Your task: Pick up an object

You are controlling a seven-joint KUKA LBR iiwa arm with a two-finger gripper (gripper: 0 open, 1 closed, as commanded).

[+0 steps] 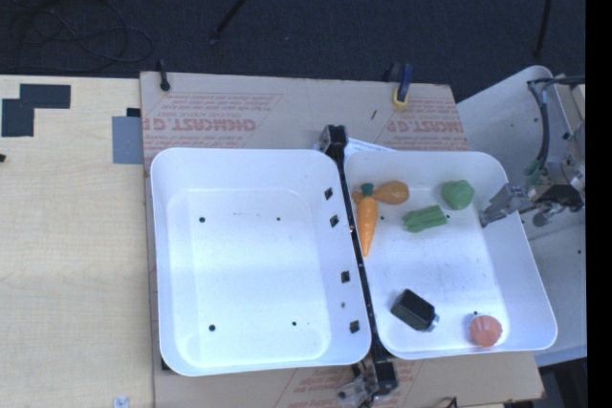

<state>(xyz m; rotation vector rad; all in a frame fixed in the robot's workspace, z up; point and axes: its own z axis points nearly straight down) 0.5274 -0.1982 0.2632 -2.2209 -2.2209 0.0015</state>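
Observation:
The right bin (521,277) holds several small objects. An orange carrot (366,220) lies by the divider, with an orange-yellow piece (391,193) touching its top. A long green piece (424,220) and a rounder green one (458,194) lie toward the back. A black block (414,311) and a reddish ball (485,331) sit near the front. My gripper (500,205) hangs at the bin's right rim, to the right of the green pieces and apart from them, with nothing seen in it.
The left bin (167,205) stands beside the right one, joined by a black divider bar (349,234). Both rest on a cardboard sheet (239,115). A yellow clamp (401,94) holds the sheet's far edge. Wooden bench (67,253) lies to the left.

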